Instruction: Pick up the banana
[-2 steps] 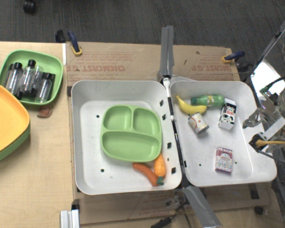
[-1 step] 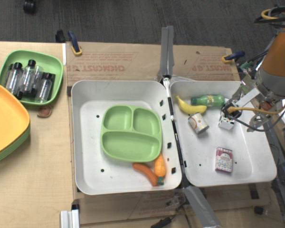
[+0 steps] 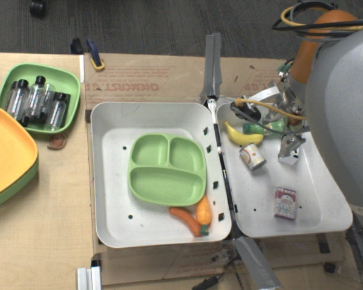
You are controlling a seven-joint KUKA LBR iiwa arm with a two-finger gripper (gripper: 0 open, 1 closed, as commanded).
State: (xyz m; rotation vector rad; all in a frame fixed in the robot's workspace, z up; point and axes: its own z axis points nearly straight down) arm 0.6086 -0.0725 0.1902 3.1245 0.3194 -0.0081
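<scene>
You have the banana (image 3: 242,135) lying in the right bin (image 3: 317,219), near its upper left corner: a smooth, curved yellow piece, glossy like plastic, with one tip toward the bin divider. Just below it sits a small white can (image 3: 252,157) with a red label, tipped on its side. A green object (image 3: 254,127) pokes out just right of the banana, partly covered by cabling, so you can't make out its shape.

The gripper (image 3: 288,148) hangs over the right bin, to the right of the banana and apart from it. It reads as a dull grey metal piece, but the arm (image 3: 339,101) and its hoses crowd it, and you cannot tell whether the fingers are apart or together. Nothing shows between them. The arm's bulky grey body is cut off at the right edge and hides the bin's far side.

Lower in the same bin lies a flat pink and white packet (image 3: 285,203), its print too small to read.

In the left bin (image 3: 109,222) rests a matte green divided plate (image 3: 167,169) with rounded corners and three compartments. Touching its lower right rim are an orange carrot (image 3: 186,220) and a stubbier orange piece (image 3: 203,212), overlapping so their outlines blur.
</scene>
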